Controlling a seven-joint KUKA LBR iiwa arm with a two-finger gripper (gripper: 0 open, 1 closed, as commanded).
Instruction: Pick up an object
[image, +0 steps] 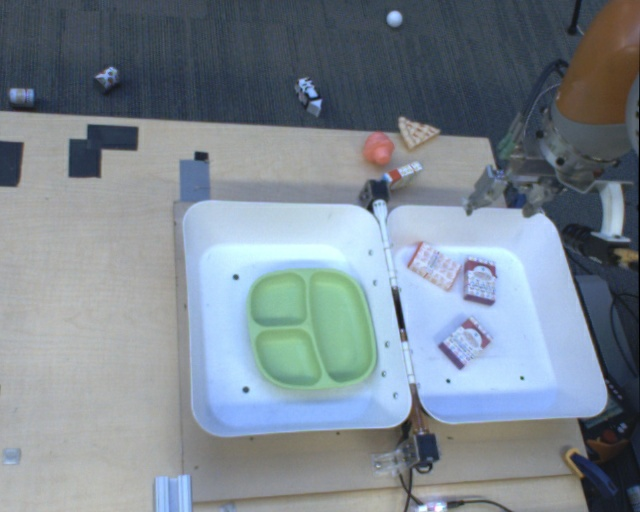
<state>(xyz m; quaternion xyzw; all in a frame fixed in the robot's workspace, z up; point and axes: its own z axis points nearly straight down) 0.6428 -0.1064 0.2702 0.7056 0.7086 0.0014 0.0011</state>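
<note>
No text, brand or number could be read anywhere. The three small red-and-white packets (462, 301) in the right bin (560, 330) carried some print, but it was too small and too blurred to read.

Glossy green plastic tray (312, 328), matt wooden bench (90, 300)

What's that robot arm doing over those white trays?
The grey arm with the orange band reaches in from the right, and its two-finger gripper hangs at the far edge of the right-hand shallow white bin. It is supposed to pick something up, but nothing sits between its fingers yet. Three small red-and-white packets lie in that bin: a pale one, a darker one beside it, and a third nearer the camera. The left-hand white bin holds a green plastic plate with three compartments.
</note>
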